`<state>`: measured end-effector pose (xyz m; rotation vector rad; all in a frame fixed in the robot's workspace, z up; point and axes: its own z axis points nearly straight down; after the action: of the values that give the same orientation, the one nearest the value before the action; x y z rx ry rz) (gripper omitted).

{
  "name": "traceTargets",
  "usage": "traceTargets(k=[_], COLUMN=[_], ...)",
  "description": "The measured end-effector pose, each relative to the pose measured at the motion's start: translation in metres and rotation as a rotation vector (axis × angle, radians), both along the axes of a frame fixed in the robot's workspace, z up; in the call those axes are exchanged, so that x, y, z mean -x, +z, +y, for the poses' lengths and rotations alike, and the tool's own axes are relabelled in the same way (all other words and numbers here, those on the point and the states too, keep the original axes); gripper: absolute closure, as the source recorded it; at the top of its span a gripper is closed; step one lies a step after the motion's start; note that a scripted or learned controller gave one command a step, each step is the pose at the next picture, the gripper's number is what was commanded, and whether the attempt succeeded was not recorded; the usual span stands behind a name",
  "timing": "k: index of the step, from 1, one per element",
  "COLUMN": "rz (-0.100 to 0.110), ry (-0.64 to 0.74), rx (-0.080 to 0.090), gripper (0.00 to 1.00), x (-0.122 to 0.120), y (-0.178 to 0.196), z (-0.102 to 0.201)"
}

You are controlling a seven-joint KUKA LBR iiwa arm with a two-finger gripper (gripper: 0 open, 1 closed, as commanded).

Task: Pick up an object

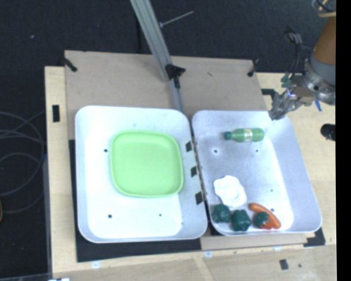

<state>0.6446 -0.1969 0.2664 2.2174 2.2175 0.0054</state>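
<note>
My gripper [278,111] hangs over the far right corner of the right bin [292,157], above and to the right of a small green bottle [244,135] that lies on its side. Nothing shows between its fingers. At the bin's near edge lie a white lump [229,190], two dark green pieces [231,216] and an orange carrot-like piece [265,216]. A light green square plate [146,163] rests in the left bin [93,174].
A grey metal pole [155,37] slants up from the bench behind the bins. Bare wooden bench surface [123,78] lies behind both bins. Cables trail on the dark floor at the left.
</note>
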Motion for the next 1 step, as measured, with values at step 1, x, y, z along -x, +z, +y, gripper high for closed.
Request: traceTargets(k=[1], rz=[0.004], ry=[0.003], rx=[-0.002], gripper=[1.00], x=[0.0158], y=[0.0073], z=[0.0502])
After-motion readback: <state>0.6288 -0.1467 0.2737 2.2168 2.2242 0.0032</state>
